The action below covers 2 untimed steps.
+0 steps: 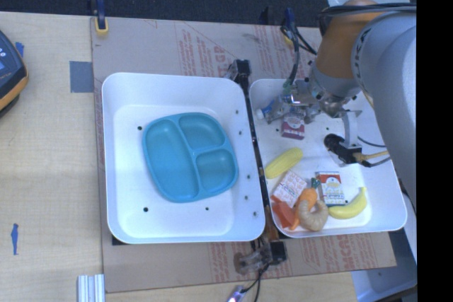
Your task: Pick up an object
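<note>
At the near edge of the right bin [382, 223] lie a banana [352, 206], a bagel-like ring [312, 214], an orange carrot [306, 196] and 2 small packets [289, 189]. A yellow piece [282, 161] lies just beyond them. Further back, the gripper [292, 109] hangs low over a small dark red item [291, 129], perhaps touching it; how far it is open I cannot tell. The left bin [113, 152] holds 1 blue divided tray [189, 156].

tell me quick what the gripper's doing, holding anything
gripper: low in the right bin, over a small dark red item; state cannot be told.
</note>
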Available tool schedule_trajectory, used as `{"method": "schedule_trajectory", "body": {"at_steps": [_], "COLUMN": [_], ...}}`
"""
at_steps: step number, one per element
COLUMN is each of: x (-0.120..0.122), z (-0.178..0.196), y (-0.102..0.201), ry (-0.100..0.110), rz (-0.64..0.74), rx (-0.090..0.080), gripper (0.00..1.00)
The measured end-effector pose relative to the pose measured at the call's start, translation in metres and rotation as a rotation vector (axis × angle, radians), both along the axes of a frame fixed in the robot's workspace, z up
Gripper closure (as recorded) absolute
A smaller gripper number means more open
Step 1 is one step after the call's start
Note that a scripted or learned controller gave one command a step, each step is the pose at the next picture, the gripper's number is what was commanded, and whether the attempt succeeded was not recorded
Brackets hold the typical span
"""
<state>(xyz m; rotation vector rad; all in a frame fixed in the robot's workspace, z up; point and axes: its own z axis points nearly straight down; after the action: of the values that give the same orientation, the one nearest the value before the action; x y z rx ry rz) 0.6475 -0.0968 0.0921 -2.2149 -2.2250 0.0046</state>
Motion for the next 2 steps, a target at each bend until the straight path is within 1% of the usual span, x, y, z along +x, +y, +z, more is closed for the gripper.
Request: {"method": "schedule_trajectory", "body": {"at_steps": [1, 2], "x": [0.0069, 0.0072], "z": [-0.0008, -0.0007], "y": [-0.0018, -0.0024], "ry": [0.007, 0.007], "rz": [0.000, 0.001], "rx": [-0.002, -0.001], "gripper": [0.00, 0.00]}}
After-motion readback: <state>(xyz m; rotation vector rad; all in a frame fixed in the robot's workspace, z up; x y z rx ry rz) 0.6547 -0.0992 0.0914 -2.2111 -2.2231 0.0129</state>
